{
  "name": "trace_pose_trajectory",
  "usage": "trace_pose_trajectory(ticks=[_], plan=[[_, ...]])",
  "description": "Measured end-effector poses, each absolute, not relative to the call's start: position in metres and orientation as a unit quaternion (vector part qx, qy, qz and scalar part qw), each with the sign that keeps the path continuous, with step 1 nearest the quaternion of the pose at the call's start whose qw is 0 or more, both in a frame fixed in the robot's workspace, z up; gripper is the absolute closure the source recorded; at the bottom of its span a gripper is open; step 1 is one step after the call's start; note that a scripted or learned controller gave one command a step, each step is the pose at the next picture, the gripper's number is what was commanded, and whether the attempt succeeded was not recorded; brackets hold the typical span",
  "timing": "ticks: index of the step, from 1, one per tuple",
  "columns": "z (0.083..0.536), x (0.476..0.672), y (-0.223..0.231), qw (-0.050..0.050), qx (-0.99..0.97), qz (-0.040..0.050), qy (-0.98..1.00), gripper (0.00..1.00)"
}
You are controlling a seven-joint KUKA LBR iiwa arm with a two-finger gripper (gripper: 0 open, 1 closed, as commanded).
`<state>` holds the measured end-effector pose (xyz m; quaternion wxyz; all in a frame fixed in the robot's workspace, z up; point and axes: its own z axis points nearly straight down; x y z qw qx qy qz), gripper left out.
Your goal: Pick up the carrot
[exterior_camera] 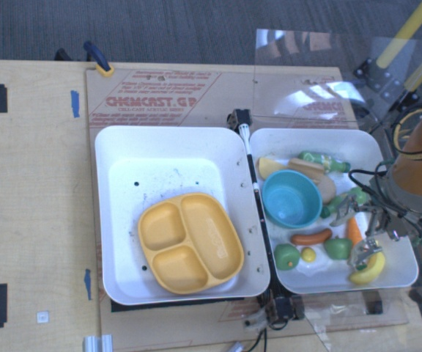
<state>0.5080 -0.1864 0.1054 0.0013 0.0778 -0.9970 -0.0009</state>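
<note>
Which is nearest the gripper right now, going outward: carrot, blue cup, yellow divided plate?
From the gripper in the camera view:
1. Carrot, right beside it in the right bin.
2. Blue cup, toward that bin's left side.
3. Yellow divided plate, across in the left bin.

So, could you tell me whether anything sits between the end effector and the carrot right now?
Nothing visible does. The end effector is low over the right bin, right beside the carrot. A green item and the banana lie close by, beside rather than over it.
</note>
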Motion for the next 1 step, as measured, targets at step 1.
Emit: trace_pose_trajectory(ticks=[1], plan=[[0.1196, 0.5139, -0.1835, -0.006, 0.082, 0.0008, -0.997, 1.00]])
